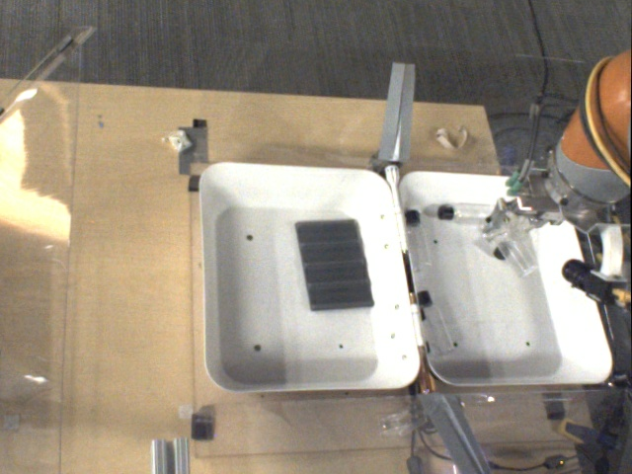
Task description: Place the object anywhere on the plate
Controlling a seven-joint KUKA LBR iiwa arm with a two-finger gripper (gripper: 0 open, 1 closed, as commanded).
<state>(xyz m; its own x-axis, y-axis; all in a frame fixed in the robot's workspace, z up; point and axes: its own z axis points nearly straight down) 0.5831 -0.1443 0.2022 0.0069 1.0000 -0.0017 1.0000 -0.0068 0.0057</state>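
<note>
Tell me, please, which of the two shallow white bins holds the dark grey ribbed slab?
The left white bin: the dark grey ribbed rectangular slab lies flat in its middle.

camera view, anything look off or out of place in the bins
Nothing stands out. The dark ridged plate lies flat in the left bin, slightly turned against its walls. The gripper hangs over the right bin.

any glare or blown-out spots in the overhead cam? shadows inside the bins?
Camera view: strong glare on the bench's left edge, washed out to near white. Left bin and right bin read bright but keep detail, with soft grey shadows along their near inner walls. The dark ridged plate has good contrast. The gripper looks pale and slightly soft against the white bin.
</note>
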